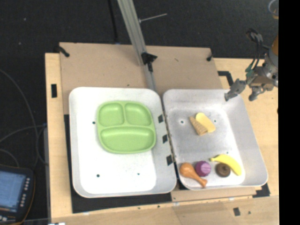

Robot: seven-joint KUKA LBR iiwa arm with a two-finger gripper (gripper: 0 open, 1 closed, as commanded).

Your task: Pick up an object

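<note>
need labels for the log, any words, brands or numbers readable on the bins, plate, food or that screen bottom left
No text can be read.
Screen: lit blue, contents too small and blurred to read.
Green plate, both white bins, and the food pieces: no lettering to be seen.

Two bins side by side on the bench [56,125]. Left bin [84,172]: divided plate [125,127] in its rear half, toward centre. Right bin [243,125]: wedge [202,124] near the middle. Along its front edge, left to right: drumstick [191,172], ball [203,168] touching it, donut [223,170], banana [228,163] just behind and right of the donut. Gripper [243,92] at the right bin's rear right corner. Tablet [14,193] off the bench, front left.
</note>
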